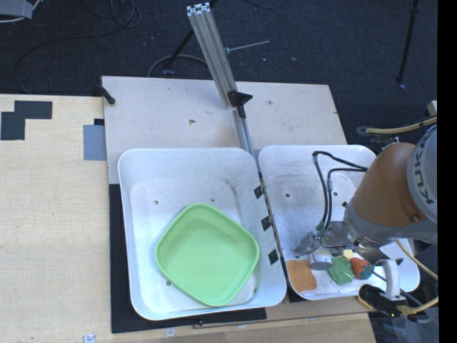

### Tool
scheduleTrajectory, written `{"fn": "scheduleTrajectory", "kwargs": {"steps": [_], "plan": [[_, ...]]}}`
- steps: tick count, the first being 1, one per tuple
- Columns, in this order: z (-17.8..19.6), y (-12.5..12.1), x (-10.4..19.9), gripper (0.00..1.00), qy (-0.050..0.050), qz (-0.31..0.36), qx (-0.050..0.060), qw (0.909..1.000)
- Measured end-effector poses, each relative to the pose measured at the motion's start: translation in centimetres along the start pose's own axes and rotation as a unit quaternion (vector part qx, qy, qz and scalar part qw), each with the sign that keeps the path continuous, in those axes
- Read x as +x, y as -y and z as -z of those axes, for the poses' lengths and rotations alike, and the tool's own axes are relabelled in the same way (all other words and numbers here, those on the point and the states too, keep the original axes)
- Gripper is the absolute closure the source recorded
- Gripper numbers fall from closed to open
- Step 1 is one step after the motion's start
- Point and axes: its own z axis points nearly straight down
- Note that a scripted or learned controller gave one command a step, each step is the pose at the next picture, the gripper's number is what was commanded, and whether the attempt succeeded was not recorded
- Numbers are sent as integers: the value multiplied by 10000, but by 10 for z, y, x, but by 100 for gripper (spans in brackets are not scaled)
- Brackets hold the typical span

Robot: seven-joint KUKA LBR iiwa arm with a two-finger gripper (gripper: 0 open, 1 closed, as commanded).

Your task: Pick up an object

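A light green square plate [208, 254] lies in the left bin [143, 170]. In the right bin [293, 170], near its front edge, sit an orange flat piece [302, 276], a green object [340, 271], a small red piece [358, 266] and a yellow bit [348, 254]. My gripper [318, 247] is low in the right bin, just above and left of these small objects, beside the orange piece. The arm's orange band [389, 184] rises behind it. A small grey part lies under the fingers; whether it is gripped is unclear.
A metal rail [218, 48] slants down from the top to the divider between the bins. Black cables [332, 170] loop over the right bin's back. Wooden bench surface [50, 220] lies to the left.
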Motion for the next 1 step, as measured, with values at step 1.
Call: {"fn": "scheduleTrajectory", "kwargs": {"steps": [1], "plan": [[12, -1, -1, 100, 3, -8, -19, 10000]]}}
